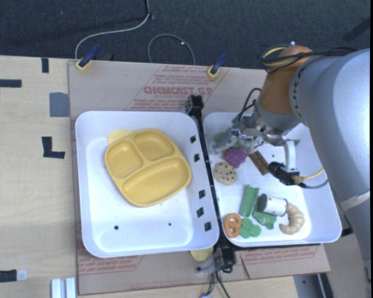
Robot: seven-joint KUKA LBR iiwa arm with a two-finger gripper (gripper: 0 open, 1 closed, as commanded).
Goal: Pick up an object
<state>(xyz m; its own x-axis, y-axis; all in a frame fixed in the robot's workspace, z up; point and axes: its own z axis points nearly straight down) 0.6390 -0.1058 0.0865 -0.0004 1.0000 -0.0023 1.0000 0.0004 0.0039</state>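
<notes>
My gripper (244,136) reaches down into the upper part of the right bin (323,228), under the orange band of the arm. Right beneath it lie a purple grape-like toy (235,157) and a greenish piece (220,140). The wrist hides the finger gap. Further down the bin rest a chocolate-chip cookie (225,173), a brown stick (258,162), a green cucumber slice (248,199), a white and red can (273,204), a croissant (293,219), a pretzel (232,225) and a green broccoli piece (250,230).
In the left bin (99,228) lies a yellow divided plate (148,165). A black divider (202,166) separates the bins. A black cable (295,177) loops off the wrist over the right bin. The big grey arm body (345,129) covers the right side.
</notes>
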